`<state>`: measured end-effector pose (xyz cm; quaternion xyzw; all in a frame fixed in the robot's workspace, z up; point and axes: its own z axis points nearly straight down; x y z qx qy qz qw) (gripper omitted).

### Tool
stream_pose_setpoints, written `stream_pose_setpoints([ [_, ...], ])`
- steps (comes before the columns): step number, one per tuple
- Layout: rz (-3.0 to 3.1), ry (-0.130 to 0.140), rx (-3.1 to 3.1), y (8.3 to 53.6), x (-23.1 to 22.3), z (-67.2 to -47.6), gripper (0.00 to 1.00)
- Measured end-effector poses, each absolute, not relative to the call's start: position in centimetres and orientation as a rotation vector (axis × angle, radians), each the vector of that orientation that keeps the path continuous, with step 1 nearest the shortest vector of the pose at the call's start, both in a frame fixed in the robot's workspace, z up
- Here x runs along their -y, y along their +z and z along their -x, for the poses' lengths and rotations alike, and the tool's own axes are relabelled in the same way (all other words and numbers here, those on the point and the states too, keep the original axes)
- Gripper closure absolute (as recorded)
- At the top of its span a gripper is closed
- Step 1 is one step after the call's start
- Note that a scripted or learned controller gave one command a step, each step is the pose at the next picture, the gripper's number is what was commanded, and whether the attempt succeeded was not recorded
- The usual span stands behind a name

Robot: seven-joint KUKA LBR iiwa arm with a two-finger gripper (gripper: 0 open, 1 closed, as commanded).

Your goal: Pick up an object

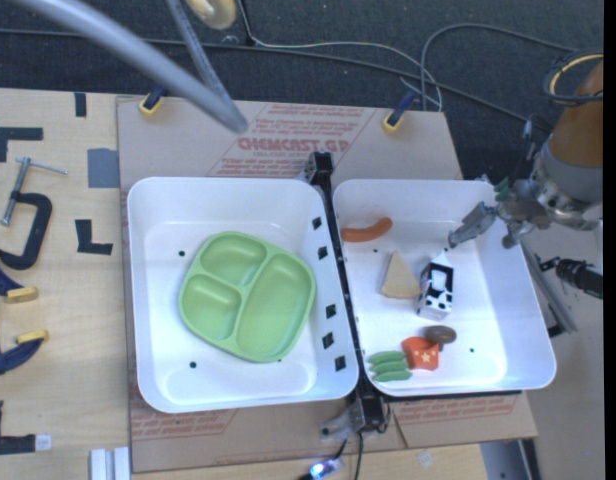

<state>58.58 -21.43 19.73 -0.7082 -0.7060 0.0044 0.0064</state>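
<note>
Low in the right bin (508,363), the green pods (389,366), red piece (421,353), black-and-white cow figure (437,290) and tan wedge (398,276) lie below and left of the gripper (485,226), its fingers spread, gripping nothing, at the bin's upper right.

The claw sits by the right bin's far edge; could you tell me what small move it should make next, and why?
Probably ease the claw left and down toward the black-and-white toy. It hovers over the right bin near its upper right rim, holding nothing, and that toy is the nearest item.
</note>
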Motion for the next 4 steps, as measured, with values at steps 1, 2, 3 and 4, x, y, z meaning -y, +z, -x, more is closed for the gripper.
stream_pose_setpoints([
  [1,2.220,0.002,2.222,20.6,21.4,-58.9,0.00],
  [2,2.217,0.007,2.220,14.8,21.8,-58.0,0.00],
  [3,2.217,0.004,2.221,10.1,20.9,-58.0,0.00],
  [4,2.221,0.001,2.225,8.6,20.9,-58.1,0.00],
])
